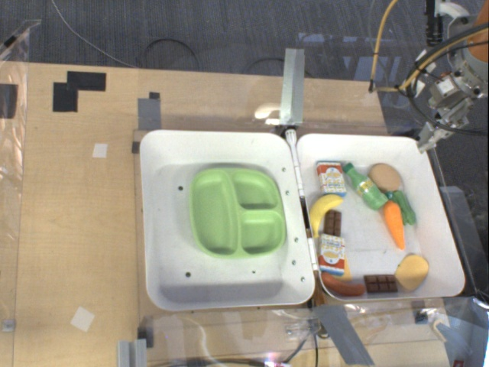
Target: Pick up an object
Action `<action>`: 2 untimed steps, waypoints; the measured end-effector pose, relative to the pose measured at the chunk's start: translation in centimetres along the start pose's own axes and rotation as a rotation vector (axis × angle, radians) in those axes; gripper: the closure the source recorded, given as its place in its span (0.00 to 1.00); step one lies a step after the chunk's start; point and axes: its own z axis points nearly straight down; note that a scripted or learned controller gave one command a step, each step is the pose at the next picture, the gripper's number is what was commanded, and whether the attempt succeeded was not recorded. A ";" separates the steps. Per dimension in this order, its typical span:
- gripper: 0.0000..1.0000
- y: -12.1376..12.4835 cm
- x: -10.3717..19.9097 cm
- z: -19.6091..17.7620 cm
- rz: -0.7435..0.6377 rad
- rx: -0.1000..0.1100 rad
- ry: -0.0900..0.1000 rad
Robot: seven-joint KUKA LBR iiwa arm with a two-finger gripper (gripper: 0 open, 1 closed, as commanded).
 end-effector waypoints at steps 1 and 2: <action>1.00 1.8 -1.0 4.1 -0.401 -0.002 -0.002; 1.00 0.7 -0.8 -1.8 -0.497 0.002 0.002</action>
